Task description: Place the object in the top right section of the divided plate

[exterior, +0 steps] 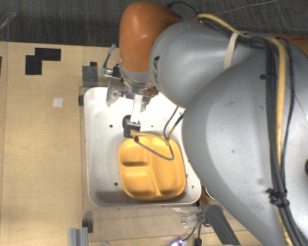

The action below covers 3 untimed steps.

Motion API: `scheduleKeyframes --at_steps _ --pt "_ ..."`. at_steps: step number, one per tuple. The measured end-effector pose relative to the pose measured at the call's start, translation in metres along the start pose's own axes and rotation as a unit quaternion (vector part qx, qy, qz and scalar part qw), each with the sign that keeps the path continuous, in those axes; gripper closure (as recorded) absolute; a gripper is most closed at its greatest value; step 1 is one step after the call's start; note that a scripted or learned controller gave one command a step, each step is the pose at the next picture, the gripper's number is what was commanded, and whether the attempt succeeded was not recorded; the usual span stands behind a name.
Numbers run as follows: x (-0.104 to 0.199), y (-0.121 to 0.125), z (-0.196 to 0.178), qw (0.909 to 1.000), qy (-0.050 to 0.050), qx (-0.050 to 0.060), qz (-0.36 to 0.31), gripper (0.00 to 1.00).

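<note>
A yellow divided plate [151,170] lies in the near half of the left white bin [99,152]. It shows two small sections on its left and a larger one on its right. My gripper [124,93] hangs over the bin's far end, just beyond the plate's far edge, below the orange wrist band. The wrist hides what lies between the fingers. I see no loose object on the plate's visible sections.
The grey arm covers the right side of the view, including the right bin. A grey block [91,74] sits at the left bin's far left corner. Black marks [41,59] lie flat on the wooden bench to the left.
</note>
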State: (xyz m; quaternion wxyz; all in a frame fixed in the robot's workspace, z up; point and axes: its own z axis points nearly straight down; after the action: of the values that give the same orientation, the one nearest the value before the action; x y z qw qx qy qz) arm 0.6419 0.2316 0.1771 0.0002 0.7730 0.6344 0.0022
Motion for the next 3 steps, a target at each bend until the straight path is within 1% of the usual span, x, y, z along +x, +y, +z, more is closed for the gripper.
scheduleKeyframes --at_steps 1,2,3 --pt "-0.061 0.040 -0.019 0.9959 0.000 -0.001 -0.090 0.00" --pt "-0.103 -0.006 0.075 0.9775 0.000 0.000 -0.211 0.00" --pt "-0.162 0.044 -0.011 0.9628 -0.001 -0.002 -0.270 0.00"
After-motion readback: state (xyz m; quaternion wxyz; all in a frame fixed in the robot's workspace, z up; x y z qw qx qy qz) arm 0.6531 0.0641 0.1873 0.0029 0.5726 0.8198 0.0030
